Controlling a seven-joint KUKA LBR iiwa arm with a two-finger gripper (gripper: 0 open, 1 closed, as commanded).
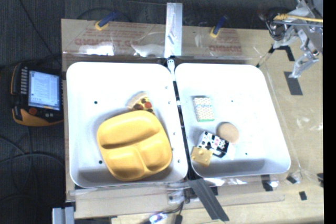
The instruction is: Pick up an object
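Yellow tray (134, 145) fills the left bin's (79, 113) front; my claw (303, 63) hangs beyond the right bin's (262, 107) back right corner.
Whether my claw is wide or narrow I cannot tell. Near the right bin's front left corner: card (203, 108), puck (228, 131), cube (201, 156).
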